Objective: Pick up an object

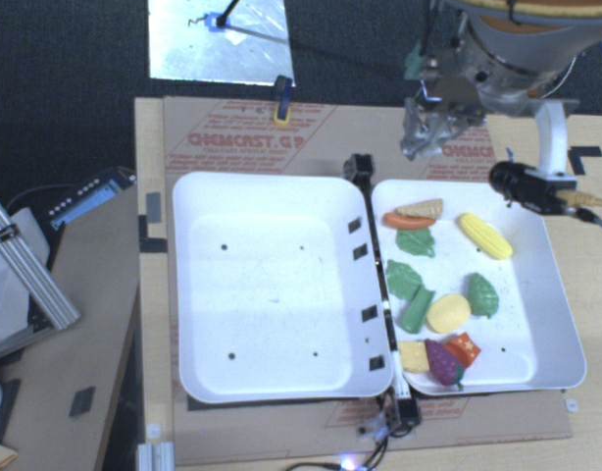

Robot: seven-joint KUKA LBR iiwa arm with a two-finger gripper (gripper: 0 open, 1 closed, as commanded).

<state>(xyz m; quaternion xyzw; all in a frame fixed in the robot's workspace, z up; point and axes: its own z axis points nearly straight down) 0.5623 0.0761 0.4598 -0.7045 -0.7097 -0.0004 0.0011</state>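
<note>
Bench top w/ brown cardboard sheet [244, 135] under two shallow white bins side by side; dark floor behind.

Nearest edge, right bin [561, 346]: purple toy veg [443, 361] touching a red piece [464, 347] and a yellow block [413, 355], all crowded in the near-left corner. Just behind: pale yellow round item [448, 313], dark green long piece [417, 308], leafy green [403, 279] by the divider, another green leaf [482, 293] to its right. Further back: green piece [416, 242], orange carrot-like item [409, 221] touching a tan wedge [422, 207], and yellow corn [485, 235] lying apart from the rest. Left bin [272, 283] has bare floor.

Far side: gripper [426, 137] hangs above the cardboard past the right bin's back rim, not over any item, nothing between its tips. Whether it's wide or narrow – can't tell, too blurred.

Step, my read: pre-approach, no pick begun. Next move calls for coming forward over the right bin, choosing a target, then descending. Corn looks the easiest pick since it's isolated; near-corner cluster likely gives a bad grasp.
</note>
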